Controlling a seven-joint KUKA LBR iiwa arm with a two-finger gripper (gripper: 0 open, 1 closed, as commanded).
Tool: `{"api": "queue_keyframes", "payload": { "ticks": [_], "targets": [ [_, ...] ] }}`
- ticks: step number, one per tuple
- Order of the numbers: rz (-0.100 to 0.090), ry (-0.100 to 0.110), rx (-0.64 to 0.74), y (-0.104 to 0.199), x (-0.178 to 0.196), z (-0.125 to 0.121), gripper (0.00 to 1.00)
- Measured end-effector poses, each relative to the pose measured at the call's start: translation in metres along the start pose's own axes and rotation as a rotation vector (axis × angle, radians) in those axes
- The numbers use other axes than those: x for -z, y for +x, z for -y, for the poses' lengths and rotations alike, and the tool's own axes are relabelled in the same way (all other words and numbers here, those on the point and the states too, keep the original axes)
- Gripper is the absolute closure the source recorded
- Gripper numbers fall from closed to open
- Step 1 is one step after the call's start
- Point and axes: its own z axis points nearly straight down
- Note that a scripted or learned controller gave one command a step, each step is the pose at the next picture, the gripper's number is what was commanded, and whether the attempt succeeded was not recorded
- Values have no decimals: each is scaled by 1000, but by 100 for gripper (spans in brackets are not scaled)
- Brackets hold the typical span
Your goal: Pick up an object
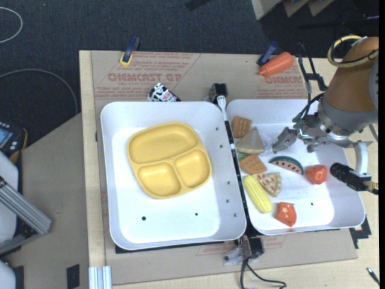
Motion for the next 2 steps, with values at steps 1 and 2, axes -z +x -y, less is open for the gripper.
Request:
{"api": "queue_keyframes", "payload": {
  "ticks": [1, 2],
  "targets": [
    [0, 1, -1, 3, -62, -5, 0],
    [1, -2, -1, 3, -70, -4, 0]
  ]
}}
